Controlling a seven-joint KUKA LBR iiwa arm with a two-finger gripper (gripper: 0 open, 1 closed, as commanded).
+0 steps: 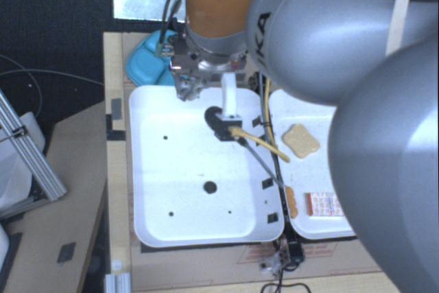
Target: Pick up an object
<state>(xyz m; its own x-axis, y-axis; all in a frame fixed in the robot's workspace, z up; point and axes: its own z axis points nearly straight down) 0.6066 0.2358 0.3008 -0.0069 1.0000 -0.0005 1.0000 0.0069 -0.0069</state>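
A red-and-white packet (322,204) lies nearest in the right bin (309,231), its long axis running 9 to 3 o'clock. A tan cracker (300,140) sits at its 11. The gripper (185,89) hangs over the left bin (147,216) at its 12 o'clock rim; whether it is open or closed cannot be told.

text "KA" | on grey arm (322,31) | packet (322,204) red print | too small to read

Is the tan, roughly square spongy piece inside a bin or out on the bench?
In. The tan spongy piece lies on the floor of the right white bin, white surface all around it.
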